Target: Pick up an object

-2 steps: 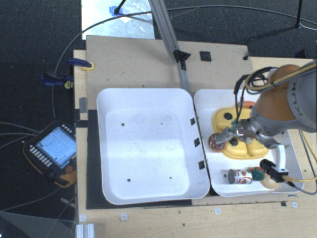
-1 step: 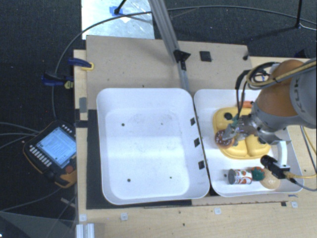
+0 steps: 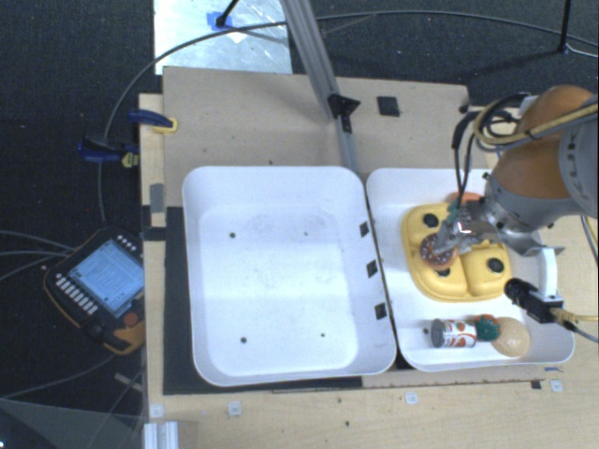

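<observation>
Small bottle (image 3: 455, 334), yellow toy (image 3: 456, 255) in right bin (image 3: 393, 251), hand (image 3: 447, 241) above

- One fixed camera above the bench (image 3: 281, 120), looking down at a slant
- Set far enough to take in both white bins (image 3: 271, 279), the bench edges and dark floor around
- The arm (image 3: 547, 162) enters from the right
</observation>
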`<state>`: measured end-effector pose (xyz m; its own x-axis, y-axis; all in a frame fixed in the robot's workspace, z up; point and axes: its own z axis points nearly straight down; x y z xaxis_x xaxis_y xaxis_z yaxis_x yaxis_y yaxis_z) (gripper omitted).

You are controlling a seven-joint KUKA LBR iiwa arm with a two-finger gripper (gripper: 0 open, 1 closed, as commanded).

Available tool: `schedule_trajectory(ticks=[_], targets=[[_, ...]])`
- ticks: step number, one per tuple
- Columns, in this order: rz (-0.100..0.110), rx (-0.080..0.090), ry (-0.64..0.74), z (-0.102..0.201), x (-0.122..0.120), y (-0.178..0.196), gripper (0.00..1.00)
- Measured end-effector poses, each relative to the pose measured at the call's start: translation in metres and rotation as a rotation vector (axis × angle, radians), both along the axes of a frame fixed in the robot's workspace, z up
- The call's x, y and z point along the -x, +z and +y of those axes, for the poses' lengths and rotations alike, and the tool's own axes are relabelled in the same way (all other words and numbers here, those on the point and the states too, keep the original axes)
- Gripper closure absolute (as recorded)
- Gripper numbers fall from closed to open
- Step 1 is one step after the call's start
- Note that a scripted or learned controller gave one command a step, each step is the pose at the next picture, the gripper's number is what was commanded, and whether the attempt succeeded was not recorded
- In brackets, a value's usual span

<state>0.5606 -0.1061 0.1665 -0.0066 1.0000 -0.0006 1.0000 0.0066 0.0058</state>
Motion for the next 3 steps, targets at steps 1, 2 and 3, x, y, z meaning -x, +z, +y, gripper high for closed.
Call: schedule_trajectory(ticks=[1, 2, 3], targets=[[-0.002, 0.001, 0.000, 0.000, -0.004, 0.064, 1.00], [0.001, 0.000, -0.001, 0.000, -0.006, 0.094, 1.00], [0.002, -0.002, 0.003, 0.048, -0.024, 0.084, 1.00]])
